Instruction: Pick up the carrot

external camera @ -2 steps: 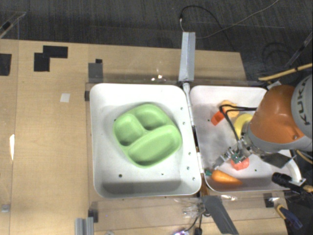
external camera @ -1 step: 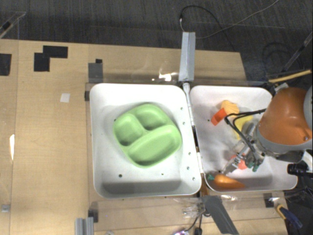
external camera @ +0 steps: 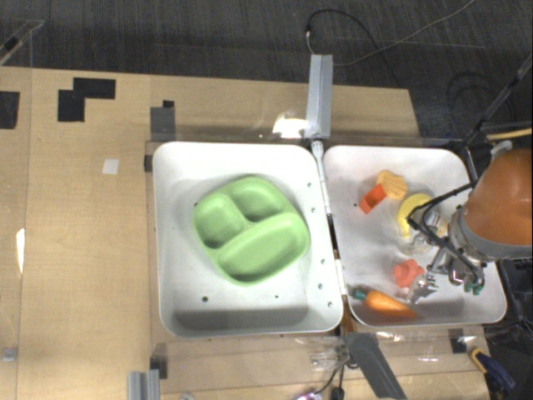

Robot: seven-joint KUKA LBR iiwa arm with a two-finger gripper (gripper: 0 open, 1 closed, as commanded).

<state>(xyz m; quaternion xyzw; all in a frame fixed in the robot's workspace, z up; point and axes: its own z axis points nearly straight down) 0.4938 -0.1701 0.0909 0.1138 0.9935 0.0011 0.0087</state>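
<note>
Carrot point(external camera: 385, 302): laid on its side against the near wall of the right bin, its green top turned toward the divider between the bins and its orange body pointing right.
Claw point(external camera: 423, 288): seen low over the right bin, just right of and slightly beyond the carrot's tip; nothing is seen between its fingers, and whether they are spread or closed cannot be told.
Red piece point(external camera: 406, 272): a small pinkish-red object set on the bin floor just beyond the carrot, close beside the claw; its kind cannot be made out.
Arm point(external camera: 500, 207): entered from the right, its orange band seen above the grey wrist, with black cables looped across it toward the bin's middle.
Banana point(external camera: 410, 209): a yellow curved piece lying near the middle of the right bin, partly crossed by the cables.
Orange block point(external camera: 374, 197): placed left of the banana, touching a yellow piece point(external camera: 391, 183) that lies just beyond it.
Right bin point(external camera: 350, 173): shallow and white, holding all the small objects.
Left bin point(external camera: 175, 223): shallow and white, set beside the right bin.
Green plate point(external camera: 250, 227): a divided dish with three compartments, resting at the middle of the left bin.
Worktop point(external camera: 75, 248): pale wood, carrying both bins.
</note>
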